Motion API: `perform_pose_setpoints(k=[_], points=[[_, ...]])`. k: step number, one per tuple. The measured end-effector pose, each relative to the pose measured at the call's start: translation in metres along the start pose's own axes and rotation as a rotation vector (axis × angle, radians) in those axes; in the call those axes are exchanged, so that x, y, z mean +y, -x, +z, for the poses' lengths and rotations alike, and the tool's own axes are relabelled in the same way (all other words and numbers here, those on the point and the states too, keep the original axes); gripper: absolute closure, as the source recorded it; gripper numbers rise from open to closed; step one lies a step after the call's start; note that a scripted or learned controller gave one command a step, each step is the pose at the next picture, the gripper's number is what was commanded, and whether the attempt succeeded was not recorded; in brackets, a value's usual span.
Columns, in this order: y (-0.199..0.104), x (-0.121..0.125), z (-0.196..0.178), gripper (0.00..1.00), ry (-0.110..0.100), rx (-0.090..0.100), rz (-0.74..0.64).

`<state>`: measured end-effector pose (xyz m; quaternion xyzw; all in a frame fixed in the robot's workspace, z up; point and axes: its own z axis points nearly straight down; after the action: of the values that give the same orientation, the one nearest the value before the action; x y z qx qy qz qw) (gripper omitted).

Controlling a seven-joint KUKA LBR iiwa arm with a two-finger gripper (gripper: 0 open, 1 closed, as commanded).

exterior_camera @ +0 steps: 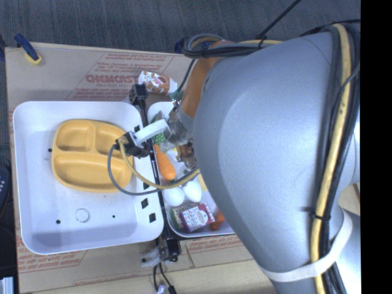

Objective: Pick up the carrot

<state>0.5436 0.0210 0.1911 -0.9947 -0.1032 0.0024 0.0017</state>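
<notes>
Carrot [164, 163] is sitting in the right bin [184, 231], up near the wall it shares with the left bin, lying lengthwise with its top end tucked under the claw [173, 141]. The claw is right above that end, but honestly it's a jumble of white and grey bits there and I cannot tell how far it's spread or whether it has hold of anything.

Big problem with this shot: the grey arm [269, 146] eats most of the right bin, so whatever is further in is hidden. Just the left strip of that bin shows.

Going outward, what I can count: one carrot, two white eggs [184, 194] side by side just below it, and one red packet [194, 216] below those. There's something orange [217, 221] poking out beside the packet, mostly covered, can't say what it is. A small brown and white thing [154, 82] sits on the cardboard [92, 72] by the bin's top corner, too blurry to name.

A loop of dark cable [122, 179] runs from the claw area over into the left bin [37, 225]. That bin has one yellow divided tray [89, 155] with three compartments, lying in its upper half. One blue clip [27, 48] at the cardboard's far left corner.
</notes>
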Motion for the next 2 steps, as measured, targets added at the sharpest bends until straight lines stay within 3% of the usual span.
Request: perform_pose_setpoints(k=[1,2], points=[[0.023,0.016,0.000,0.00,-0.001,-0.002,0.000],[0.015,-0.027,0.000,0.00,0.001,-0.001,-0.001]])
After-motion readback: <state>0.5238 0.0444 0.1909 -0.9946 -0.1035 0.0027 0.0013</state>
